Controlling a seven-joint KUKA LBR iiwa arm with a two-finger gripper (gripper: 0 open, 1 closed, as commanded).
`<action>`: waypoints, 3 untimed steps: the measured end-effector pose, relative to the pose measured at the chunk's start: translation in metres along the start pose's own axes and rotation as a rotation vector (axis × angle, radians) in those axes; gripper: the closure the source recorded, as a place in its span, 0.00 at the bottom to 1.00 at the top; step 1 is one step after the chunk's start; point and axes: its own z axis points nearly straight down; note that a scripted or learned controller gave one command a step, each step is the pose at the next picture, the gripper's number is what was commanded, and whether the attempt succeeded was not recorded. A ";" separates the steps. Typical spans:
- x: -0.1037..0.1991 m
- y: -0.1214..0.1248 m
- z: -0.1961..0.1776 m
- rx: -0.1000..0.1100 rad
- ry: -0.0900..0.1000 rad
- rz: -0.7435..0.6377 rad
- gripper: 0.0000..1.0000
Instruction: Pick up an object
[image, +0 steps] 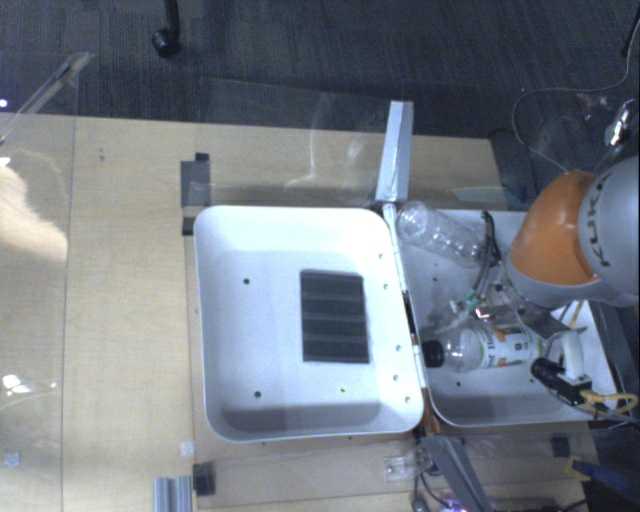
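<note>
Bench (110, 300) is carrying both bins, side by side and touching along the shared wall. The arm (560, 240) is reaching in from the right and hanging over the right bin (480, 408), so I'm reading this as the approach/descend step of the pick, with nothing lifted yet. The left bin (230, 300) is holding one item, a dark ribbed rectangular pad (335, 316) lying flat near its middle, well apart from the arm. The right bin is holding two clear plastic bottles. The upper bottle (440, 232) is lying on its side in the far corner against the shared wall. The lower bottle (485, 350) is lying across the bin floor, label toward the arm and black cap (432, 352) pointing at the shared wall. The gripper (488, 305) is sitting low between the two bottles, just above the lower one and possibly touching it. The wrist hardware and glare off the plastic are hiding the detail, so I can't tell whether it's apart or together, and I'm not calling anything held. My guess is the lower bottle is the target. The next move is calling for centring over the bottle's body, closing across its narrow width, then lifting straight up. The risk I'm expecting is the smooth round plastic rolling or squirting out as the gripper closes.
</note>
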 end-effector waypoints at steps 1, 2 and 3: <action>-0.037 0.001 0.000 0.002 -0.002 -0.046 0.00; -0.061 -0.025 0.000 0.002 -0.003 -0.183 0.00; -0.009 -0.013 -0.001 0.000 -0.003 -0.293 0.00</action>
